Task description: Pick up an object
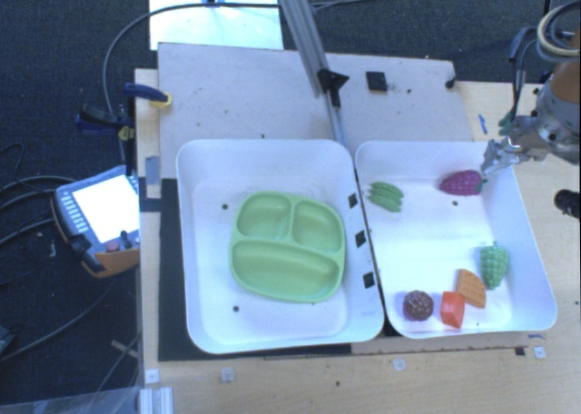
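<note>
Overhead slanted view of the desk (pixel 300 94) bearing two shallow white bins side by side. My hand (pixel 498 156) hangs over the far right rim of the right bin (pixel 427 240), just beside a purple toy fruit, perhaps a grape cluster (pixel 461 183), which lies near that bin's far right corner; whether my hand is released or clenched I cannot tell, and nothing is seen grasped in it. The candidates for the pick all lie loose in the right bin: a green pea pod (pixel 386 195) near the far left corner, a pale green grape bunch (pixel 494 264) against the right wall, and along the near edge an orange wedge (pixel 470 288), a red block (pixel 452 310) and a dark brown round piece (pixel 418 305). They are spread well apart, which I judge leaves room to close around one without catching a neighbour. The left bin (pixel 204 221) holds a green divided plate (pixel 289 246) lying flat at its middle, probably a receiving place. The purple fruit, nearest my hand, seems the likely target; its closeness to the bin wall may crowd the approach.
</note>
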Controlling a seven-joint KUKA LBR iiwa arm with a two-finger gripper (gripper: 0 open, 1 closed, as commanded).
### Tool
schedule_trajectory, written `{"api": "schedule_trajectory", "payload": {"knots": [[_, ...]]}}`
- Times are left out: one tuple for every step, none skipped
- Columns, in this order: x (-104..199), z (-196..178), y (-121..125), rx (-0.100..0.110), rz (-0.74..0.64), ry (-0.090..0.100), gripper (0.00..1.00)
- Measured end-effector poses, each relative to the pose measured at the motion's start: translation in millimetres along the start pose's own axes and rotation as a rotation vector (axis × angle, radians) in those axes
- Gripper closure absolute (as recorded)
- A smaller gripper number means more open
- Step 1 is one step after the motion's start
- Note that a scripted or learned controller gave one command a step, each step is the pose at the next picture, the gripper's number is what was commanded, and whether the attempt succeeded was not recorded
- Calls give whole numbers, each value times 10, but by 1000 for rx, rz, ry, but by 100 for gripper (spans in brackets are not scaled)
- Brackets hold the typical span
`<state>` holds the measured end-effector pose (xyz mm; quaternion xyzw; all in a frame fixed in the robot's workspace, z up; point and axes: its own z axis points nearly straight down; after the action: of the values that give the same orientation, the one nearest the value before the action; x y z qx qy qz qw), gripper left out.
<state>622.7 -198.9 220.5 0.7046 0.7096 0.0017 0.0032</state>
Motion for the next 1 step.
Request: {"api": "schedule_trajectory", "payload": {"knots": [[-1, -282, 16, 1, 0, 1, 100]]}}
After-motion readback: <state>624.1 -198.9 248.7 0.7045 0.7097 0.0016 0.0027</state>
